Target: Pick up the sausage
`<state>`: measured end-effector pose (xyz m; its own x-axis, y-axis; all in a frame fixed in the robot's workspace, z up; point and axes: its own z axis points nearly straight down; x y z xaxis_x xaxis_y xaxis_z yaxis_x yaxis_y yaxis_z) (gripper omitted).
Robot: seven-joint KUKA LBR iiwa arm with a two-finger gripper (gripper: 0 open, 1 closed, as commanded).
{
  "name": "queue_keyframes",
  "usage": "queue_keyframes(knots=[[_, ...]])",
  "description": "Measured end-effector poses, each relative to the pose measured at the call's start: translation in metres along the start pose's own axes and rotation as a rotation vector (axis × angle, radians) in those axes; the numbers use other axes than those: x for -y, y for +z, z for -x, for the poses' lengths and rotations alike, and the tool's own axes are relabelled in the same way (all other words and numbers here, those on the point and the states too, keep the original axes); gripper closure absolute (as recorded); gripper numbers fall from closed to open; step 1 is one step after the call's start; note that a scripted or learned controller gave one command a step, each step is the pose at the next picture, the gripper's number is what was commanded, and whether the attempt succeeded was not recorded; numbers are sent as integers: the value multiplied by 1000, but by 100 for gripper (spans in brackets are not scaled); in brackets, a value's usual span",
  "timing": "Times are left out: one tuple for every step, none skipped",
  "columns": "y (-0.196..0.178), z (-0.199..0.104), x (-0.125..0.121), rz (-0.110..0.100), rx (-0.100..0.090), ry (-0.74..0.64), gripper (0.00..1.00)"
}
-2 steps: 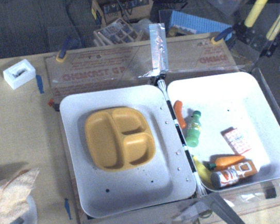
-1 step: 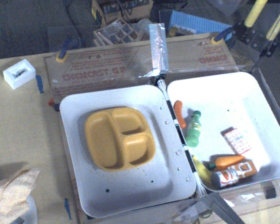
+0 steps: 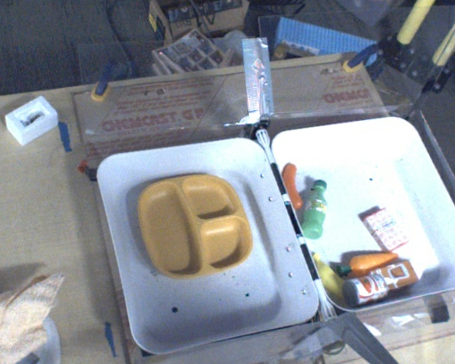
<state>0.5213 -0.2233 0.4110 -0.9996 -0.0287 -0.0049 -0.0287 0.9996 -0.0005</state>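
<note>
The sausage [image 3: 292,186] is a short orange-red link lying lengthwise against the left wall of the right bin [image 3: 432,189], toward its far half. A green bottle [image 3: 314,209] lies right beside it, touching or nearly touching its near end.
The left bin [image 3: 138,317] holds a yellow divided tray [image 3: 193,224]. Near the right bin's front lie a carrot [image 3: 373,262], a brown-labelled bottle [image 3: 380,281] and a yellow banana [image 3: 327,279]. A red-and-white packet [image 3: 384,228] lies mid-bin. A crumpled cloth [image 3: 16,323] sits on the bench at left.
</note>
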Motion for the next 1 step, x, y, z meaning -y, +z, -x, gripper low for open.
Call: queue_keyframes(knots=[[-8, -32, 0, 0, -1, 105, 100]])
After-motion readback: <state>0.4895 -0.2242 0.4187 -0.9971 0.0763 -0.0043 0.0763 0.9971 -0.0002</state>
